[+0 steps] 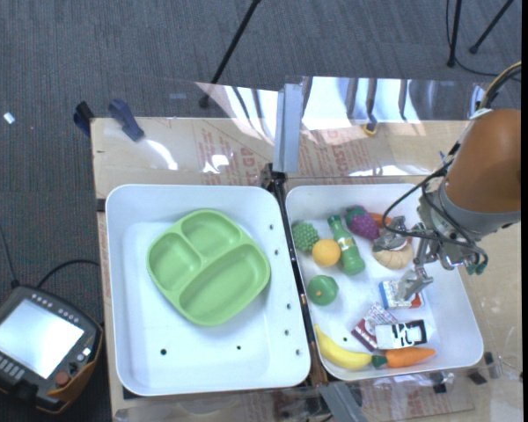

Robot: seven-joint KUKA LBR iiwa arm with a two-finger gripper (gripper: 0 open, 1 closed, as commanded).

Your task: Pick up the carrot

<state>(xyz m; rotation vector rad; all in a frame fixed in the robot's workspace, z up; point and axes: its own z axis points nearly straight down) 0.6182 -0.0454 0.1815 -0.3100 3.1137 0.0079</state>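
The carrot (pixel 408 357), orange with a green top, lies flat along the front wall of the right bin (pixel 469 323). It points left to right, between a banana (pixel 341 350) and the bin's front right corner. A white carton with black print (pixel 401 333) sits just behind it and touches it. My gripper (pixel 416 280) hangs over the middle right of that bin, above a small blue and red carton (pixel 396 294) and well behind the carton by the carrot. The grey wrist and orange band (pixel 484 161) rise to the right.
The right bin also holds a bread roll (pixel 392 255), purple grapes (pixel 363 225), a green bottle (pixel 346 245), a yellow fruit (pixel 326 252), a green knobbly vegetable (pixel 305 236), a green round fruit (pixel 322 290) and a red packet (pixel 366 333). A green divided plate (pixel 209 266) lies in the left bin (pixel 132 359).
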